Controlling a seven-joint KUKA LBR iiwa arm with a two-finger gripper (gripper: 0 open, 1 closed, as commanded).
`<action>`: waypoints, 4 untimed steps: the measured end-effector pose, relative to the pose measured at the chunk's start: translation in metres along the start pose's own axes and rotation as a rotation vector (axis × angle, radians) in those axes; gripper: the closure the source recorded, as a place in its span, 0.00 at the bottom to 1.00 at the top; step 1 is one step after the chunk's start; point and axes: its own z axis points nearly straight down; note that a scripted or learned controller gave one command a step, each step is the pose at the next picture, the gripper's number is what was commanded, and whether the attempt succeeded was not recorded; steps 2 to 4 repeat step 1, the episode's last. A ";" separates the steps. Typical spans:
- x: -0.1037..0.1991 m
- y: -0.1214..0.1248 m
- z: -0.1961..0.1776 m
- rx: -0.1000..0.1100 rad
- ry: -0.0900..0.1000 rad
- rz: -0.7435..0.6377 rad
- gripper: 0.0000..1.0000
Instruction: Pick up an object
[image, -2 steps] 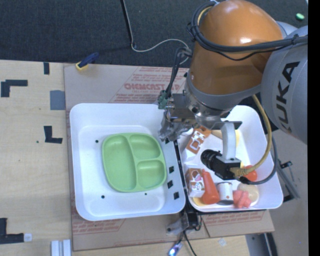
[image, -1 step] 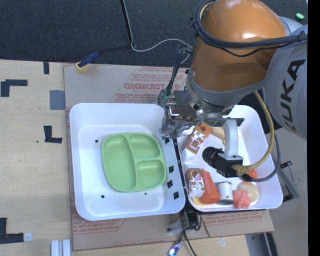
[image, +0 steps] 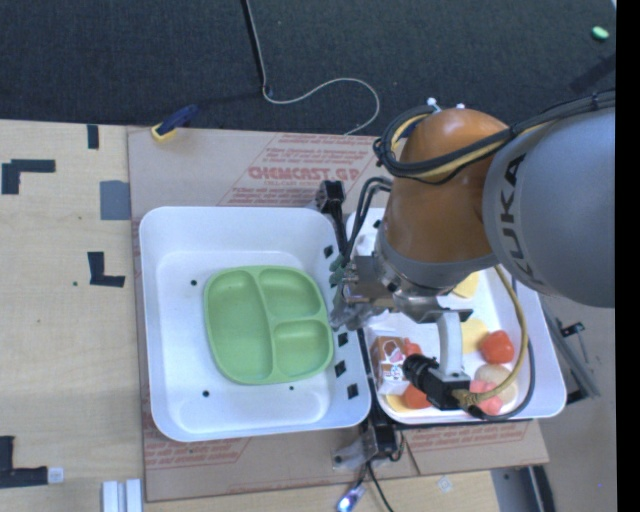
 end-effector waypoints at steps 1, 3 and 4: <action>0.016 0.001 -0.160 -0.033 0.009 -0.010 1.00; 0.016 0.001 -0.160 -0.033 0.009 -0.010 1.00; 0.016 0.001 -0.160 -0.033 0.009 -0.010 1.00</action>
